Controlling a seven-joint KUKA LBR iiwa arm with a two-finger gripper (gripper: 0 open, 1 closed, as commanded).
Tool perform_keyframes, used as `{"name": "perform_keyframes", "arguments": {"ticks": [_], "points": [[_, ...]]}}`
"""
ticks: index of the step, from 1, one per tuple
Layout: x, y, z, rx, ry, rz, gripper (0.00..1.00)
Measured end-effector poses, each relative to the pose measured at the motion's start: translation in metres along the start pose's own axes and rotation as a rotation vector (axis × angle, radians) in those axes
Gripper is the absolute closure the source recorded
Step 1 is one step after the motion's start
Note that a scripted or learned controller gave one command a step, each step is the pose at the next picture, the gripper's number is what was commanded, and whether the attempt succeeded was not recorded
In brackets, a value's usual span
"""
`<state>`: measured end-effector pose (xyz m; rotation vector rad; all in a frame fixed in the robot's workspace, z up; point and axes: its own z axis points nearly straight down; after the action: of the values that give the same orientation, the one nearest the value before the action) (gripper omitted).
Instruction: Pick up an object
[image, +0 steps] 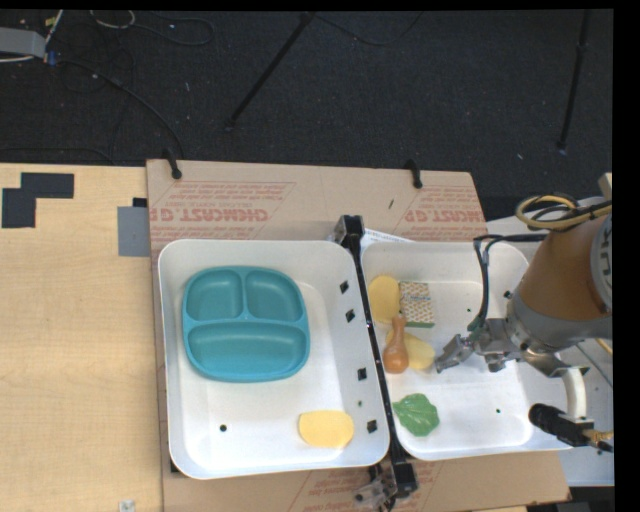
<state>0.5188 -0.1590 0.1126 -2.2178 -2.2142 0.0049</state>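
Objects for picking are counted across two white bins. In the right bin (505, 425) five small pieces are seen: a yellow rounded piece (383, 294) near the divider, a speckled block with a green edge (416, 302) just beside it, an orange pear-shaped piece (397, 348) below them, a pale yellow piece (419, 352) touching the orange one, and a green leafy piece (416, 414) near the front wall. In the left bin (190, 420) two things are counted: one teal divided plate (244, 323) and one yellow disc (325, 428) near the front right corner. The gripper (452, 354) is seen low in the right bin, just beside the pale yellow piece, with nothing visibly between its fingers; whether they are parted or closed cannot be told. Cardboard (300, 205) lies under both bins, and black clips (349, 230) sit along the divider
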Motion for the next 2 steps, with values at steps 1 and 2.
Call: {"name": "perform_keyframes", "arguments": {"ticks": [1,2], "points": [[-0.001,0.000,-0.013,-0.001,-0.001,0.004,1.00],[-0.002,0.000,-0.075,-0.008,-0.003,-0.003,1.00]]}}
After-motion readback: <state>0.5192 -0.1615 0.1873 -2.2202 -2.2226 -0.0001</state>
